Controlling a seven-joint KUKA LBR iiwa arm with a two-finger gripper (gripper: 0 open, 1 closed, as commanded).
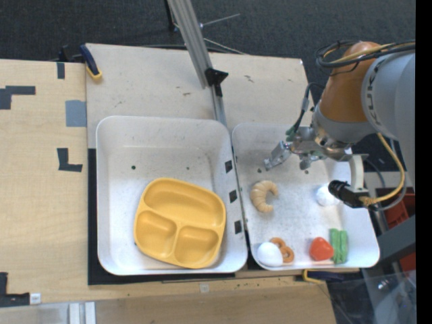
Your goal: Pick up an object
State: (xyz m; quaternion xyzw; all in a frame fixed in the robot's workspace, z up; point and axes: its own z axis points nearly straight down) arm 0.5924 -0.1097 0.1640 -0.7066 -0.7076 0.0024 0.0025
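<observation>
Along the near edge of the right bin [375, 252] lies a row of small items: a white egg-like ball [269, 252] touching an orange pretzel-shaped piece [283, 249], and further right a red piece [322, 248] pressed against a green one [339, 244]. In the left bin [108, 181] a yellow divided tray [179, 222] sits toward the near side, its three compartments facing up. Further back in the right bin, a tan croissant [263, 196] lies alone near the wall shared by the two bins, apart from the other items, and a small white object [325, 196] rests near the right wall, partly covered by a black part of the arm. Beyond the croissant, the gripper [287, 152] hangs above the far part of the right bin, its two fingers spread apart with nothing between them; it is near the croissant but not touching it. Behind the bins, a grey metal pole [192, 36] slants across the pale bench [40, 113].
</observation>
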